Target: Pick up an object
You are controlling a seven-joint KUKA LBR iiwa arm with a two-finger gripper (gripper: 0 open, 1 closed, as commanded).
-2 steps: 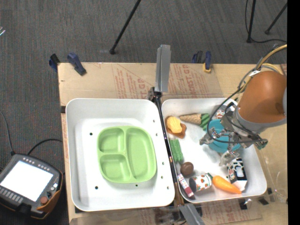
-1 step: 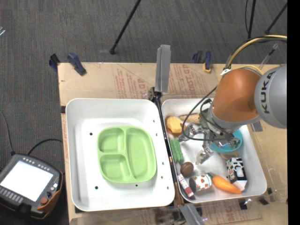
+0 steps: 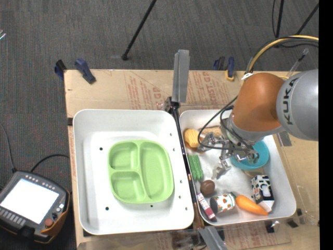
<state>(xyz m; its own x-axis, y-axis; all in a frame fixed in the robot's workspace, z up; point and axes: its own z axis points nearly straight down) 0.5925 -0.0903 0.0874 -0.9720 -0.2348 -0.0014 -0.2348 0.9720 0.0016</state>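
gripper (image 3: pixel 222 166) hangs low in the right bin (image 3: pixel 287 184), whether spread or closed i cannot tell. just below it sits a brown ball (image 3: pixel 207 187), likely light, smooth and prone to roll; grip across its widest middle.

Left bin (image 3: pixel 88 134): green divided tray (image 3: pixel 140 171) at centre; bare white floor around it on every side.

Right bin (image 3: pixel 285 184): crowded. Arm (image 3: pixel 270 108) overhangs the far half. Yellow item (image 3: pixel 191 137) and green pods (image 3: pixel 195 166) line the left wall; teal dish (image 3: pixel 257 158) sits right. Brown ball (image 3: pixel 207 187), can (image 3: pixel 225 202), carrot (image 3: pixel 252 204) and carton (image 3: pixel 263 188) fill the near edge. Small bare patch mid-floor.
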